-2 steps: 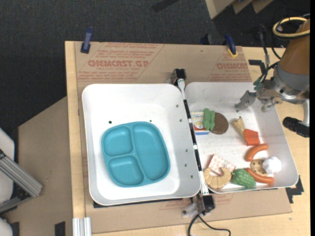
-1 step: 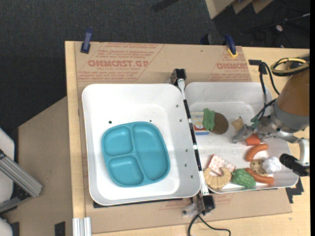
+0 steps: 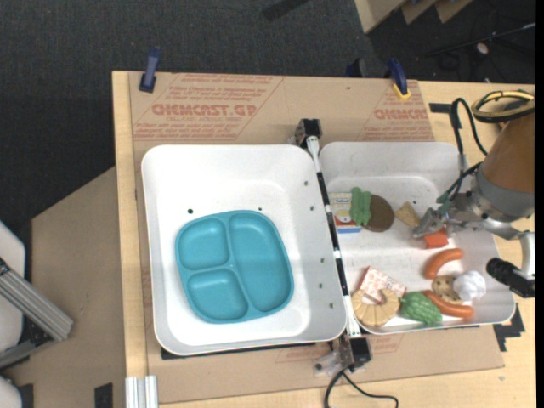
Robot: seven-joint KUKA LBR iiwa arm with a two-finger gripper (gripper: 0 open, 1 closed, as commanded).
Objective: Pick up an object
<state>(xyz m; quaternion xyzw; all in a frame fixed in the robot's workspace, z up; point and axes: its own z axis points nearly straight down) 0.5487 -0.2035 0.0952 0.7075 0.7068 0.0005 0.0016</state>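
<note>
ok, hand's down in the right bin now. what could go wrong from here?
1. The hand sits among packed items: a small orange piece and a tan piece lie close by, so it may nudge or catch the wrong one.
2. The right bin's items overlap near the sausage, so a lift could drag neighbours.

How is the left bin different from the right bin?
The left bin holds one thing, a blue divided plate; the right bin holds many small toy foods, such as a hot dog and a green leafy piece. The gripper reaches into the right bin, not the left bin. Both bins are white, shallow and sit side by side.
</note>
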